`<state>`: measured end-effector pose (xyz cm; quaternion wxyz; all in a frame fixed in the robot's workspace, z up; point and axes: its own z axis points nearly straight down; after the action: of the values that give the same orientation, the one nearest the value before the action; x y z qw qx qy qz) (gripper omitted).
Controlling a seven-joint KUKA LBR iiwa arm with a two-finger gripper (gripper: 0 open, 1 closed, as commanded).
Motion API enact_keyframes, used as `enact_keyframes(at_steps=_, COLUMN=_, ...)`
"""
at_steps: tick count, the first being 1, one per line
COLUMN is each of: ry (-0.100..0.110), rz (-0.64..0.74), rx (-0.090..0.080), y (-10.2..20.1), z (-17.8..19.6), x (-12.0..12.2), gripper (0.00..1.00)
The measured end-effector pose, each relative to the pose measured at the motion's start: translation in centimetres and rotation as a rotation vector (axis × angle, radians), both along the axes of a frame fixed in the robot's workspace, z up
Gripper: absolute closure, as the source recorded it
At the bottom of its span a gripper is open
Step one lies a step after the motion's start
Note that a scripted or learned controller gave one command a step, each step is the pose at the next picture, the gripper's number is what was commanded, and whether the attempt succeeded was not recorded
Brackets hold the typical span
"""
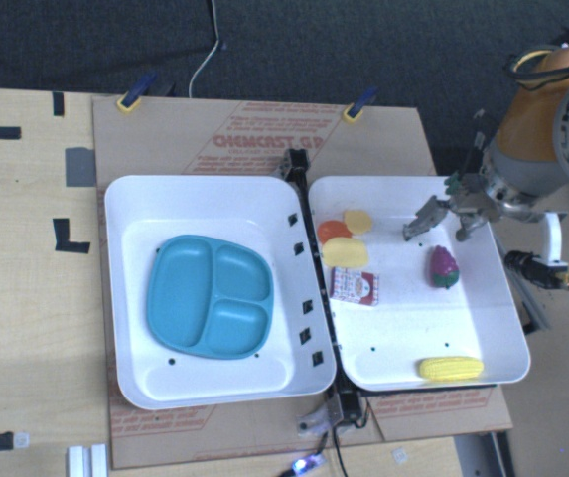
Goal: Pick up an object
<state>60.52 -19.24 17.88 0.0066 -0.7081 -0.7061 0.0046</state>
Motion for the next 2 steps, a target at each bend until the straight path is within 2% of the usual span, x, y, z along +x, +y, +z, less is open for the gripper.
enact_keyframes(at_steps=1, ry=-0.014, rz=0.004, rx=-0.003, y=0.1, z=0.9, x=0.3, gripper=0.0)
enact_keyframes(at_steps=2, ry=-0.011, rz=0.004, rx=-0.003, y=-0.5, z=-5.1, x=0.7, gripper=0.0)
